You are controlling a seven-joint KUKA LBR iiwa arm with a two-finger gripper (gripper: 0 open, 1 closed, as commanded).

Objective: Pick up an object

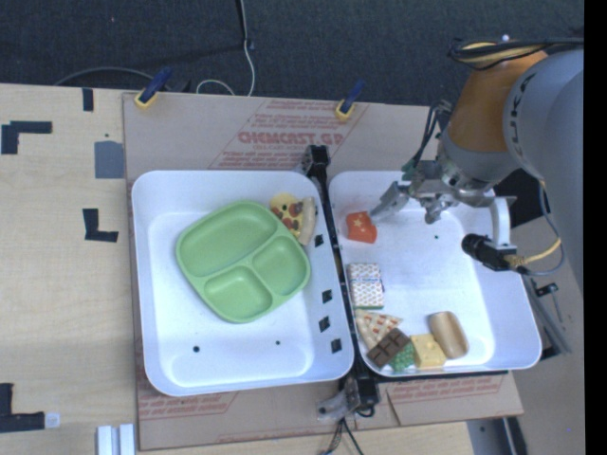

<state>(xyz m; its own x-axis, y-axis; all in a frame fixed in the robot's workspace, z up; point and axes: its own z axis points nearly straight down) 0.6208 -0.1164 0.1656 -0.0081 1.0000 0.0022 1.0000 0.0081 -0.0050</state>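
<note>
We see the end effector [410, 203] hovering over the far part of the right bin [493, 292], its two fingers spread apart with nothing between them. One fingertip [387, 208] points toward a small red piece [359, 227] that lies just beside it, near the bin's far-left corner, apart from the fingers. The grey arm [531, 112] with its orange band [484, 88] reaches in from the worktop's right edge.

Along the right bin's left wall we find a wrapped square packet [365, 284] about midway. At the bin's near edge sits a cluster of toy foods: a pizza-like wedge [376, 327], a dark chocolate piece [388, 347], a green piece [405, 357], a yellow block [429, 351] and a bread roll [448, 334], lying close together, some touching.

The left bin [161, 282] carries a green divided plate [243, 261] near its middle. A small yellow and red food toy [293, 214] lies at the plate's far-right rim, close to the wall between the bins. Both bins rest on a brown cardboard sheet [275, 131], held to the worktop [57, 282] at its far edge by two clamps [147, 93].
</note>
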